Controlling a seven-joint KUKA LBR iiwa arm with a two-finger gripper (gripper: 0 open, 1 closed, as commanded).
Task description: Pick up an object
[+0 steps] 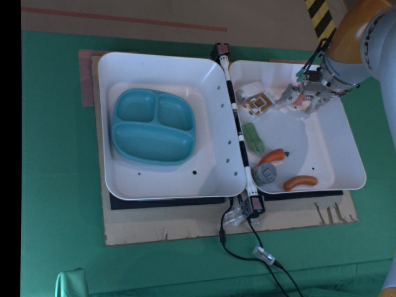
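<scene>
So my gripper [301,101] sits at two o'clock in the right bin [346,159], fingers spread around something orange (too small to name), not visibly clamped. The carrot [272,156], sausage [300,182] and green pod [252,137] lie untouched toward six; lifting remains.
</scene>
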